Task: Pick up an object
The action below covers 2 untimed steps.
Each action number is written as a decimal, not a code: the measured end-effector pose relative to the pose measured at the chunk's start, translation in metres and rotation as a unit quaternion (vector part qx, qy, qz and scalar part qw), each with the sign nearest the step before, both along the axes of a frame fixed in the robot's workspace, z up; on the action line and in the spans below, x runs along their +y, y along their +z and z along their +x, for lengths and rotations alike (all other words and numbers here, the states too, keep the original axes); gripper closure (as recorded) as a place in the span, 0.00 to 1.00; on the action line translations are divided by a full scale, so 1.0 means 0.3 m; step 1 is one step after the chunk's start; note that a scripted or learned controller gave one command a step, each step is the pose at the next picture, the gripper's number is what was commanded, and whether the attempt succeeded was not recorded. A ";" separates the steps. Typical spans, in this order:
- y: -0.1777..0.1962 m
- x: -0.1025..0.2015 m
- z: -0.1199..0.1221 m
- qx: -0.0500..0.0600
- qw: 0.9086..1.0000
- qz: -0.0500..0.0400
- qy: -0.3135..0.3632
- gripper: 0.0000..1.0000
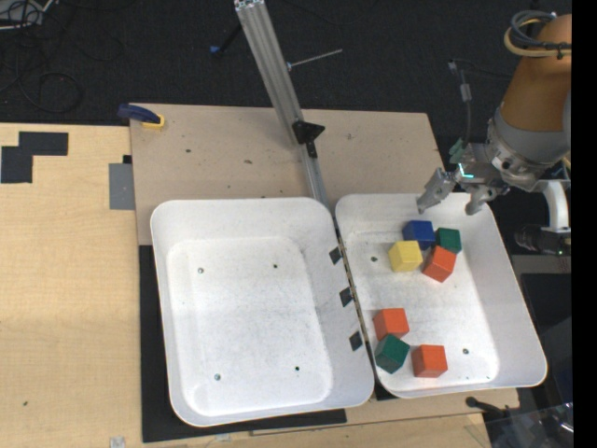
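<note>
So the stuff I could grab is all sitting in the right bin [508, 343], seven little blocks in two bunches. Up near the far end there's a blue block [419, 231] with a green block [449, 240] just beside it on the right, a yellow block [405, 256] touching the blue one's near-left corner, and an orange block [439, 263] tilted on its corner just under the green one, right beside the yellow. Down toward the near end there's another orange block [391, 322], a dark green block [392, 353] touching it from below, and a third orange block [429, 359] just beside that green one on the right. My gripper [460, 192] is hanging over the far edge of that bin, just beyond the blue and green blocks, and my two fingers are spread apart with nothing between them, one finger [435, 191] angled out to the left and the other pointing down toward the green block. Not touching any block as far as I can see. My arm comes in from the right with the orange band [539, 87] above the wrist. The left bin [187, 227] sits right next to mine, the two rims touching along the middle where some small black clips [346, 296] are. Behind the bins there's a slanted metal rail [276, 73] standing on the brown board [373, 147], and a small blue and yellow clamp [142, 115] at the board's far left corner.
</note>
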<state>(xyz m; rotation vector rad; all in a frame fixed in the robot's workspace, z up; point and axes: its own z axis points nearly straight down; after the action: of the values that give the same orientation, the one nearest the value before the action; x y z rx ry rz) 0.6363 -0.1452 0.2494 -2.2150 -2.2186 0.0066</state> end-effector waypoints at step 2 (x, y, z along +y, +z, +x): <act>-0.166 0.012 -0.034 0.001 1.000 0.000 0.000 0.00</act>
<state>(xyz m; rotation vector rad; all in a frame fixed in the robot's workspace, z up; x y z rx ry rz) 0.6262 -0.1416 0.1997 -2.2151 -2.2174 0.0080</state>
